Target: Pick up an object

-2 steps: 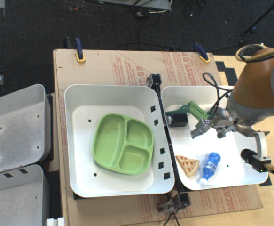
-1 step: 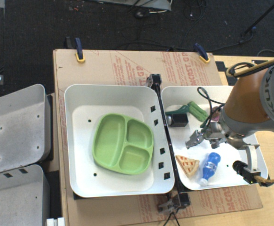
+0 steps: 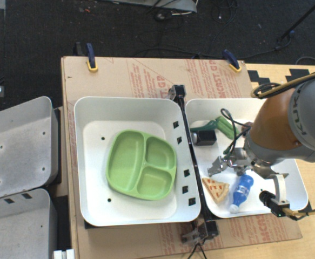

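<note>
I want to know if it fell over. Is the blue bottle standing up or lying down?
Lying down. The blue bottle lies flat on the floor of the right bin, beside the pizza slice toy.

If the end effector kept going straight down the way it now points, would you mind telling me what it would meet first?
Probably the blue bottle, which lies just beneath the end effector in the right bin; depth is hard to judge from above.

Red printed lettering on cardboard sheet (image 3: 146,74) under bins, upside down at 12 o'clock edge, blurred; no word legible. Nothing else readable.
</note>
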`<action>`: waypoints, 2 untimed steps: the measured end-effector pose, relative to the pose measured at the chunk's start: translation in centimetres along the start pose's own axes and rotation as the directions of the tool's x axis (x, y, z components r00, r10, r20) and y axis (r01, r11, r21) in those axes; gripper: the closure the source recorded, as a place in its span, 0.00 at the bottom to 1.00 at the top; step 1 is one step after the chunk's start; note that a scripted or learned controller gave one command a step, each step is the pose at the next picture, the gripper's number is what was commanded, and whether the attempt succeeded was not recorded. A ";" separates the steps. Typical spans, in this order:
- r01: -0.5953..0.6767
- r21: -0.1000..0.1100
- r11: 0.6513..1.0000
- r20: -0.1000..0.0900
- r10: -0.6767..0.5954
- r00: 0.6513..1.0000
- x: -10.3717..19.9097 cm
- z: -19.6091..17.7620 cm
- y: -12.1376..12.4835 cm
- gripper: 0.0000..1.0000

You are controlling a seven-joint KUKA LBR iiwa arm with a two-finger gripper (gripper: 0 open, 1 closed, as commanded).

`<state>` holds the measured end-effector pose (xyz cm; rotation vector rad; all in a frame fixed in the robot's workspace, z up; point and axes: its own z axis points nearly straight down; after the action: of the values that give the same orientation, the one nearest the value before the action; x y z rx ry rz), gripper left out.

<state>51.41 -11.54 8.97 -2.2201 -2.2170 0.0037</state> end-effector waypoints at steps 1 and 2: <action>-0.002 -0.004 1.000 0.001 0.002 1.000 0.0 -1.2 0.1 1.00; -0.001 -0.009 1.000 0.003 0.001 1.000 -0.9 -6.8 -0.5 1.00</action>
<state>50.96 -12.40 15.73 -2.2269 -2.2217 -0.0032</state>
